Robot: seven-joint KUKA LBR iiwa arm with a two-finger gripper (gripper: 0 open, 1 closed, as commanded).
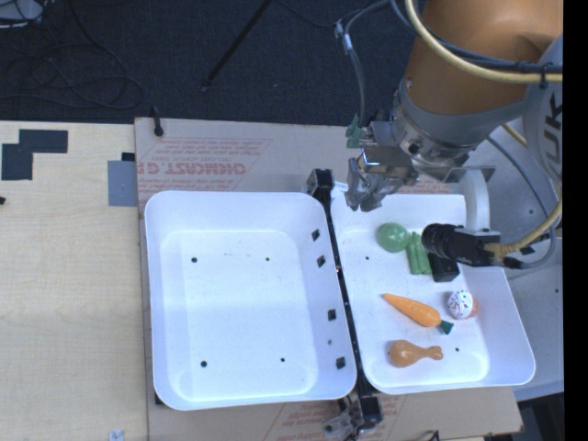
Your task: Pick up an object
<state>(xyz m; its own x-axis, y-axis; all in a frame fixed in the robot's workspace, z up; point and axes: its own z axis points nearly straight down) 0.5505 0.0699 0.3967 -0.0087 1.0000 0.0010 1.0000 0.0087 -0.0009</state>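
Camera view from above: two shallow white bins sit side by side on the bench. The left bin [239,310] shows bare floor. The right bin [501,361] carries all the objects: a green pear-shaped piece [393,237] near its far side, a dark green item [419,255] just beside it, an orange carrot [413,310] in the middle, a small white-and-red ball [460,303] close to the carrot's leafy end, and a tan drumstick-like piece [412,353] near the front wall. A black fixture [457,243] juts in from the right, partly over the dark green item.

The arm [478,53] reaches in from the right, and its gripper [367,194] hangs over the far left corner of the right bin, apart from every object; nothing sits between its fingers [357,191]. They look close together, though how wide the gap is cannot be told at this slant.

Judging by this, the pick is at its approach stage, with no object chosen by contact yet. The green pear-shaped piece lies nearest. The next move likely calls for shifting sideways over one object, spreading wide enough to straddle it, then descending clear of neighbours and the bin wall.
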